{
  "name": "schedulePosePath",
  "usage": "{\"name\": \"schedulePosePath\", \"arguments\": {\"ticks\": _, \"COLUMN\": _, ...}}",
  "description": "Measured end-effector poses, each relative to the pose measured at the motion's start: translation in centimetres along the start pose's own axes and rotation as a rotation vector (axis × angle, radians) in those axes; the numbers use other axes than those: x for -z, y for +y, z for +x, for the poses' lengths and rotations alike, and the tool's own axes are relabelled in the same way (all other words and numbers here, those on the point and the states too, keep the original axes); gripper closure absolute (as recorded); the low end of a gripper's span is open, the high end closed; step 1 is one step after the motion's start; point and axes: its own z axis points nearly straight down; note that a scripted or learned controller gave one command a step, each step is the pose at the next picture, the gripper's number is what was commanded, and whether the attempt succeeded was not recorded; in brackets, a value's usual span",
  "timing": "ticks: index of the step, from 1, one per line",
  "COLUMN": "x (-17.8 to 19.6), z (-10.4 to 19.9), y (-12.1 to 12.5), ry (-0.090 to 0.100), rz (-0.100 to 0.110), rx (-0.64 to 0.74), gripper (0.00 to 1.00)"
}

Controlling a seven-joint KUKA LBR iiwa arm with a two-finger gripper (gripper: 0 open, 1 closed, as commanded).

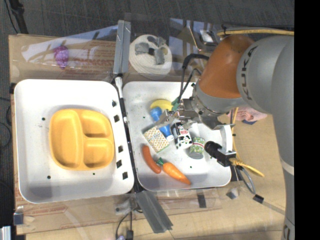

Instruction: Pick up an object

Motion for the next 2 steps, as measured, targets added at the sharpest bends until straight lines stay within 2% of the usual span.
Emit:
{"name": "schedulePosePath", "arguments": {"ticks": 1, "x": -10.3, "z": -2.4, "y": 2.5, "ry": -0.003, "rz": -0.013, "rx": 0.086, "gripper": 0.0}}
{"name": "schedulePosePath", "arguments": {"ticks": 2, "x": -10.6, "z": -5.4, "y": 9.0, "ry": -0.007, "rz": -0.026, "rx": 0.103, "gripper": 0.0}}
